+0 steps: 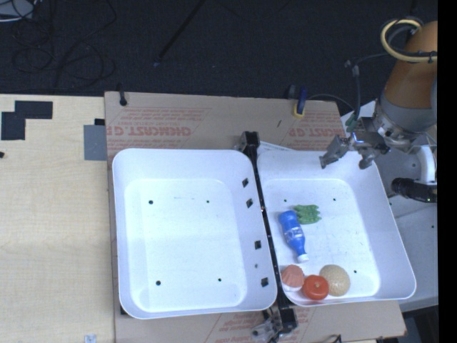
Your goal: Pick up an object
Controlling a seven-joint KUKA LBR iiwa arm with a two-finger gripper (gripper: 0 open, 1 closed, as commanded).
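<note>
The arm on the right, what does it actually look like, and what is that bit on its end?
The arm is a thick rounded tube with a broad orange band above a grey wrist section. A loop of pale yellowish cable curls beside the orange part. At its end sits the hand, a small dark metal piece with two thin prongs. A black cable runs near it.

2 shallow white bins are set side by side on a brown cardboard sheet (214, 120) printed with red lettering. The left bin (184, 161) and the right bin (389, 234) are joined by a black divider (260, 220). A light wooden bench (50, 227) is seen at left, with black cables (43, 20) behind.
</note>
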